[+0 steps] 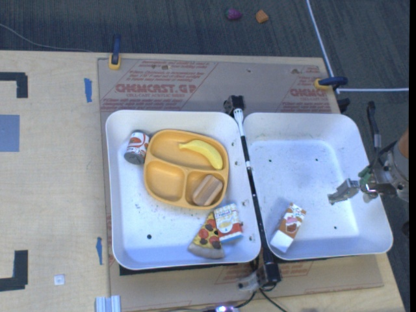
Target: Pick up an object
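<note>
Right bin (pixel 312 135) as landmark. Left bin (pixel 123 194) touches its left wall, packed: yellow divided plate (pixel 162 177) with banana (pixel 203 152) and bread roll (pixel 207 190) in compartments, can (pixel 136 147) wedged by plate, pizza slice (pixel 208 236) and small carton (pixel 227 220) near front.

Gripper (pixel 341 192) low over right bin's right half, tilted leftward; claw state cannot tell, nothing seen between tips.

Likeliest target: small pouch (pixel 289 227), lying alone at right bin's front left, apart from gripper. Open floor between, no obstacle; front wall close behind pouch.

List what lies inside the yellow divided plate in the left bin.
The yellow divided plate holds a banana in its long top compartment and a brown bread-like piece in its lower right one. The plate floor beneath each is covered.
</note>
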You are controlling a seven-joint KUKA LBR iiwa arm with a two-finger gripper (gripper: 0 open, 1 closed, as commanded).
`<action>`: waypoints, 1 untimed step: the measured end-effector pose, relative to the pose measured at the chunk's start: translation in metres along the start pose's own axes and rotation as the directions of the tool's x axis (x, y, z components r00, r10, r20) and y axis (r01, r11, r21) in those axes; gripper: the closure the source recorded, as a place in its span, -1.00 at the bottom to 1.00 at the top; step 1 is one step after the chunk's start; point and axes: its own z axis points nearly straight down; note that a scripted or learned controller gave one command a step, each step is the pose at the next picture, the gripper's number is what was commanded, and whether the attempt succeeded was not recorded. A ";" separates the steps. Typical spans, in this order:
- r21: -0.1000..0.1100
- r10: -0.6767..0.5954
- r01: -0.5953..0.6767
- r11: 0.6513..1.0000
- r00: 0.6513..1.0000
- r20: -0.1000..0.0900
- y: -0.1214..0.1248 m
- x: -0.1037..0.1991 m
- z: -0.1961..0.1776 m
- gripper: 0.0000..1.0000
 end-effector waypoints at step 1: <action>-0.001 -0.001 0.001 1.000 1.000 0.000 0.000 0.050 0.067 -1.00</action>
